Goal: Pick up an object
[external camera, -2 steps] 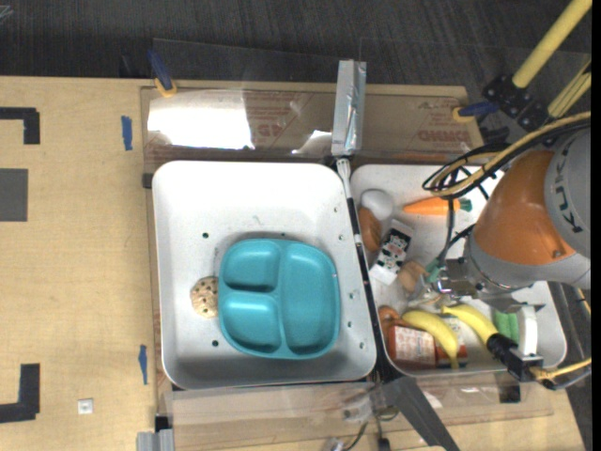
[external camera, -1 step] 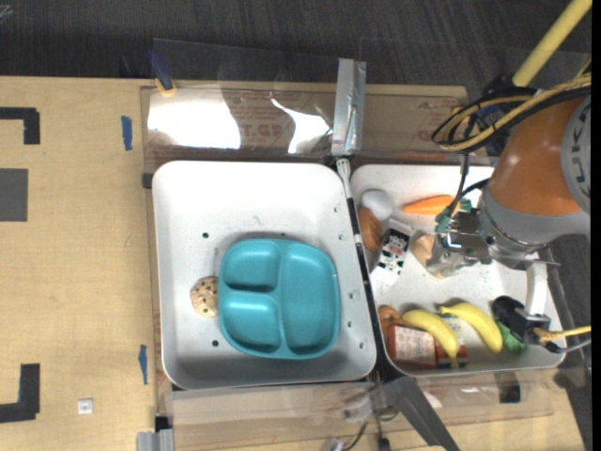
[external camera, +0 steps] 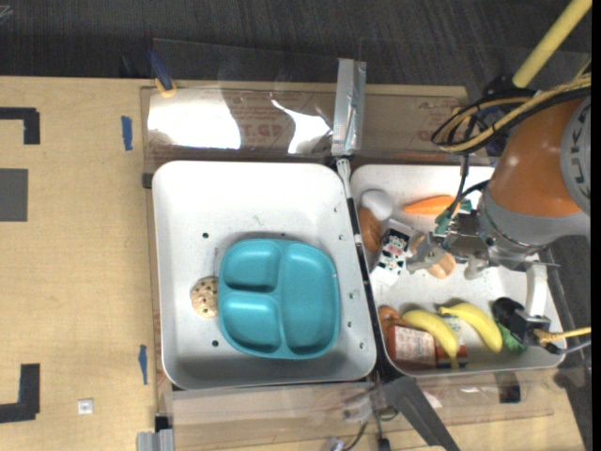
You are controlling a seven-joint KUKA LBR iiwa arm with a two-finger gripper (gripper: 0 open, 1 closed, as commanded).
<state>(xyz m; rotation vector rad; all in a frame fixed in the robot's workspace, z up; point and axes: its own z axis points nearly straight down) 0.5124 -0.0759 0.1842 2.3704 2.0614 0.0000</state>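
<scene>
The left bin (external camera: 178, 195) holds a round cookie (external camera: 204, 296) touching the left edge of a teal plate (external camera: 280, 297). Both lie well apart from the arm, so neither looks like the target.

The right bin (external camera: 554, 294) holds everything else. Against its left wall lie a white lump (external camera: 376, 200) and, under it, a small box (external camera: 393, 251) printed in black and white, its long axis running roughly up and down the view. An orange carrot (external camera: 430, 205) lies crosswise near the far wall. The gripper (external camera: 439, 249) hangs low between these things, with the box just beside it on the left and the carrot just above it in the view. A peach lump (external camera: 442, 267) sits right at the gripper's near side, touching it or nearly so. Too much of the mechanism overlaps here to tell whether the gripper is open or closed, or whether it has hold of anything.

Along the near wall, well below the gripper in the view, lie a red can (external camera: 410, 344) and two bananas (external camera: 434, 330), both slanting from upper left to lower right.

The likely object is the peach lump, since it is closest, almost under the gripper and slightly toward the near wall. The box is the next candidate, a short way left. For the lump, the move probably needs only a small shift toward the near wall and a descent. Its short, rounded shape gives no strong axis to align with.
</scene>
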